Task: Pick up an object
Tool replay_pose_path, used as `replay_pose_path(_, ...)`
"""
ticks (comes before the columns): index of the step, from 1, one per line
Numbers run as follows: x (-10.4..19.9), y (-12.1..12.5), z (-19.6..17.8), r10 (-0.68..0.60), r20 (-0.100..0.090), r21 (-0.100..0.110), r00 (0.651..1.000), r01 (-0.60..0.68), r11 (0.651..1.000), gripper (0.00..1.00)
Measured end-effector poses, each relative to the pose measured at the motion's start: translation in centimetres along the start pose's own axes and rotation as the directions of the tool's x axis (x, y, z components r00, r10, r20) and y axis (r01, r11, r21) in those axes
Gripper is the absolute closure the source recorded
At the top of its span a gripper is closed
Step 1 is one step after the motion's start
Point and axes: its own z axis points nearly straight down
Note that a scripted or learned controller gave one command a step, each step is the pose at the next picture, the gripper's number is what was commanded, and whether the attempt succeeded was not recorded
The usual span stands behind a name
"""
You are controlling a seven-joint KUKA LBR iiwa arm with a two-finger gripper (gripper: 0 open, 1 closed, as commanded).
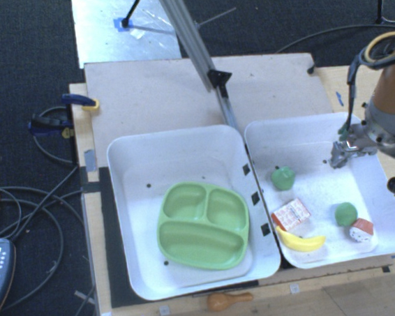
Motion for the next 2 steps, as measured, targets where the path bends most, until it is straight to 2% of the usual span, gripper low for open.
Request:
replay_pose_path(1, -0.7, 0.8, -6.1, -0.003, 0.001, -0.001, 1.0, 0.003, 1.0, 1.0)
replay_pose_path(2, -0.7, 0.9, -8.0, -0.005, -0.001, 0.003, 1.0, 0.005, 1.0, 1.0)
